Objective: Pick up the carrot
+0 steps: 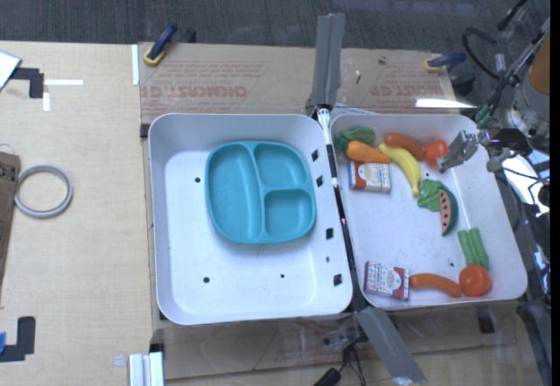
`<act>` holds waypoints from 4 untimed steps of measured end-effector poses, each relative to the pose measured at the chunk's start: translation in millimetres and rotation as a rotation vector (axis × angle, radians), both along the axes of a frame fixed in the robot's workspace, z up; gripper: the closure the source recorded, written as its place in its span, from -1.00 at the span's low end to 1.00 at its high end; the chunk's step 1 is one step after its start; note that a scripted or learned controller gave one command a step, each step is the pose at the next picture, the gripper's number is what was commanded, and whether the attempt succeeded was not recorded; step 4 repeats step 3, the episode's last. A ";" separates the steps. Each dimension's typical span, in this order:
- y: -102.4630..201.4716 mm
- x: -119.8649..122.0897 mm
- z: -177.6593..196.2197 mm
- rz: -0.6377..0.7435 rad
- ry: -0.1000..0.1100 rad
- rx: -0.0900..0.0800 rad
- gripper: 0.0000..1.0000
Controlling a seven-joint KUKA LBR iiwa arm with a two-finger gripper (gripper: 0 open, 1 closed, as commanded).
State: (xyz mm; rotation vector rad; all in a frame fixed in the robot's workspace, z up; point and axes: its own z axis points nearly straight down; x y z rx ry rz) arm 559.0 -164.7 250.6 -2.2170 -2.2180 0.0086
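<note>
The carrot (369, 150) is orange with a green leafy top and lies at the back left of the right bin (503, 200), its tip pointing right. It touches a yellow banana (404, 164) and sits just behind a small white and red box (372, 176). My gripper (457, 152) hovers over the back right of the same bin, about a hand's width to the right of the carrot. It is open with nothing between its fingers.
The right bin also holds an orange and red piece (420, 145), a watermelon slice (447, 209), a green vegetable (472, 246), a tomato (475, 280), an orange sausage-like piece (435, 284) and a second box (386, 281). A teal divided plate (260, 192) lies in the left bin (175, 235).
</note>
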 end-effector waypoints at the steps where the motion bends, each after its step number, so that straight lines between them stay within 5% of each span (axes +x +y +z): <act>1: 20.9 58.5 15.9 0.495 -0.005 0.002 -1.00; 2: 19.8 59.8 20.3 0.492 -0.002 0.002 1.00; 3: 19.8 59.8 20.3 0.492 -0.001 0.002 -1.00; 4: 19.8 59.8 20.3 0.492 -0.001 0.002 -1.00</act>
